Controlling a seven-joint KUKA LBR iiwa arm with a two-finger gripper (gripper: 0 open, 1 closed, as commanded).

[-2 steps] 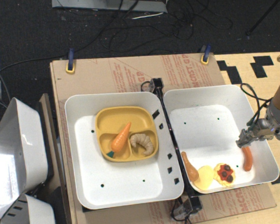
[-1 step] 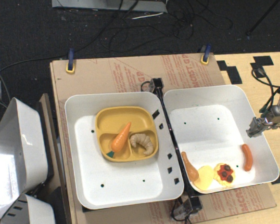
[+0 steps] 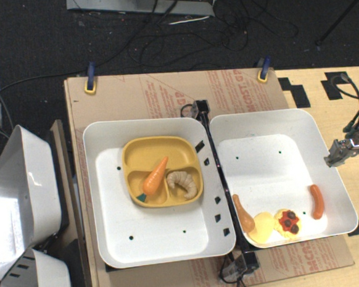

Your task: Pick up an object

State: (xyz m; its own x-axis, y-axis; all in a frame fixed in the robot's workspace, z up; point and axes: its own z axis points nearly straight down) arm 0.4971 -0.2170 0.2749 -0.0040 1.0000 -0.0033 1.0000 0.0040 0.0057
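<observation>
Two white bins sit side by side on the brown surface [image 3: 163,94]. In the left bin [image 3: 113,238] a yellow divided plate [image 3: 137,152] lies toward twelve o'clock of the bin's middle; an orange carrot [image 3: 155,176] lies tilted across the plate's divider, its green end at about seven o'clock, and a pale curled shrimp [image 3: 182,183] rests just beside it in the compartment at four o'clock. The right bin [image 3: 265,133] keeps its things along its six o'clock edge: an orange-brown spoon-shaped piece [image 3: 242,214] at about seven o'clock near the wall between the bins, its broad end touching a pale yellow round piece [image 3: 264,226], which in turn touches a small pastry with red and dark topping [image 3: 289,221]. A small orange sausage [image 3: 318,201] lies apart from these at about four o'clock, close to the bin's sloping right wall. The claw [image 3: 341,152] sits at three o'clock, over the right bin's outer rim and well apart from the sausage and the rest; it is small and blurred at the edge, so how far it is open cannot be told, and nothing is seen in it. Two yellow clamps [image 3: 90,86] grip the surface's twelve o'clock edge, and black cables [image 3: 177,41] trail over the dark floor beyond.
</observation>
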